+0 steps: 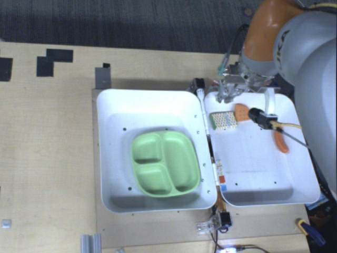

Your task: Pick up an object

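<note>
My gripper (226, 93) hangs over the far left corner of the right bin (263, 178). Just in front of it a small square pad (223, 120) with a green and white dotted pattern lies flat on the bin floor. An orange piece (241, 112) lies to the right of the pad, touching its edge. A longer orange carrot-like thing (281, 142) lies further right in the same bin. I see nothing held in the gripper.
The left bin (113, 141) holds a pale green divided plate (165, 162) near its middle. A raised rim (206, 141) separates the two bins. The grey arm with its orange band (266, 25) fills the upper right.
</note>
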